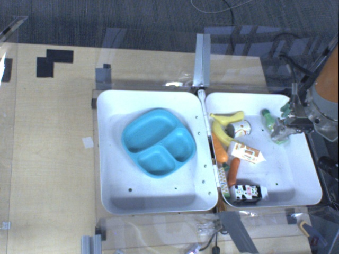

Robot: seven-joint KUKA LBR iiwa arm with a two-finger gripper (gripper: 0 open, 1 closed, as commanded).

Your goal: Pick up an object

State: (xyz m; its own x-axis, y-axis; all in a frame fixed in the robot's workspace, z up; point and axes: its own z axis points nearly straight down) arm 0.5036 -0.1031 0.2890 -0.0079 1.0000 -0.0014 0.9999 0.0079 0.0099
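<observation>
A KUKA arm reaches in from the right over the right-hand bin (296,189), its gripper (280,133) low at the bin's far right, just beside a small green bottle (268,119). Something pale green shows at the gripper's tip, but whether that is a grasped item or part of the tool cannot be told, nor can the state of the gripper be read from this angle.

The task is to pick up an object, and the step in hand looks like the approach or the grasp itself. The next move would likely call for a firm closure on the target and a straight lift clear of the bin wall.

Along the bin's left side lie a banana (225,125), a small can (242,128), an orange carrot (222,153), a small white carton (246,152) and, at the near edge, a dark printed packet (247,192), all well apart from the gripper.

The left-hand bin (114,194) holds a blue divided plate (158,142). Both bins sit on a light wooden bench (47,157) with black markings at its far left; beyond lies grey carpet (132,9) crossed by a thin cable (222,7).
</observation>
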